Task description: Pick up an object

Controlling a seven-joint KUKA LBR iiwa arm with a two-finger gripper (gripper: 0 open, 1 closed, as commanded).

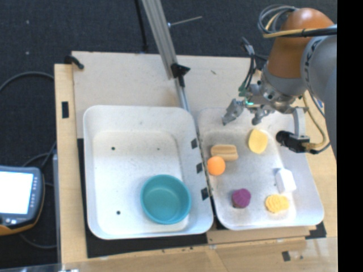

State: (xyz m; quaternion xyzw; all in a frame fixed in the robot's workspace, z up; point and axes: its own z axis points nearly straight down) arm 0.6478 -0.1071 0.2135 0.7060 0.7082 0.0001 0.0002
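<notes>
Yellow oval object point(258, 141) lies just below the fingers point(245, 113), untouched. The fingers stand apart, holding nothing. No pick is done; descent, closure and lift remain.

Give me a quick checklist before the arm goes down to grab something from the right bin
1. Gripper open with nothing between its fingers: ok.
2. Gripper over the right bin, near its far edge: ok.
3. Items to pick in that bin, including yellow piece, tan block, orange ball, purple piece: ok.
4. Gripper directly above one item: not ok, the yellow piece lies nearer the camera.
5. Ball and block apart enough for the fingers: not ok, they touch.
6. Height above the bin floor: cannot tell.
</notes>
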